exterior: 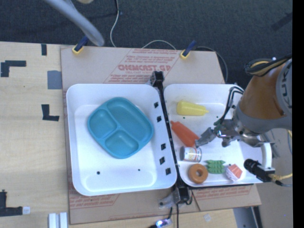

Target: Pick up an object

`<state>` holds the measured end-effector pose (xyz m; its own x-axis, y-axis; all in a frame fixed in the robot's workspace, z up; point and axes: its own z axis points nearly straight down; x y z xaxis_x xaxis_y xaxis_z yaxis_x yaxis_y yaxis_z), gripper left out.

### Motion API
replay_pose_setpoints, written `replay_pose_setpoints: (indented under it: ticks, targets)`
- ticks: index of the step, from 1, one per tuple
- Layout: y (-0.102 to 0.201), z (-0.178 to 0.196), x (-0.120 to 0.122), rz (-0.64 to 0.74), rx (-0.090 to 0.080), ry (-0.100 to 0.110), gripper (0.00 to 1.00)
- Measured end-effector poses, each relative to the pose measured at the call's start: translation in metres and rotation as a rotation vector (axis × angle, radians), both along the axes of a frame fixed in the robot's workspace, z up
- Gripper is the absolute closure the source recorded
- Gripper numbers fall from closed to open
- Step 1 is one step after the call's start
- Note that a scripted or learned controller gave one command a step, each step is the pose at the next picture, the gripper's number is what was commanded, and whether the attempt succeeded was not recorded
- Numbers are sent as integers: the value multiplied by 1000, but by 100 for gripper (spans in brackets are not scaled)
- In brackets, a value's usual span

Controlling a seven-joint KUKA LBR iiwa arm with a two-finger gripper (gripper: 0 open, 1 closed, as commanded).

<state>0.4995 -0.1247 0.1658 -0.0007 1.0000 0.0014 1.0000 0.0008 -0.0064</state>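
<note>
My gripper (205,139) hangs low over the middle of the right bin (216,90). It is just right of an orange carrot-shaped toy (184,133) and just above a small white jar (191,154) lying on its side. A yellow corn-like toy (191,109) lies toward the back of that bin. Along the bin's front lie a brown donut (197,173), a green leafy piece (215,166) and a small red-and-white item (232,172). Nothing shows as held.
The left bin (76,127) holds a blue divided plate (120,127). A black divider (163,122) runs between the bins. Both stand on a cardboard sheet (142,65) held by clamps. A grey hose (66,8) crosses the top left.
</note>
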Motion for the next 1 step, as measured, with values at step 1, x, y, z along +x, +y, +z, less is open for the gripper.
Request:
replay_pose_setpoints:
  ticks: [1]
  targets:
    - [-4,-56,5,-4,1,-19,0]
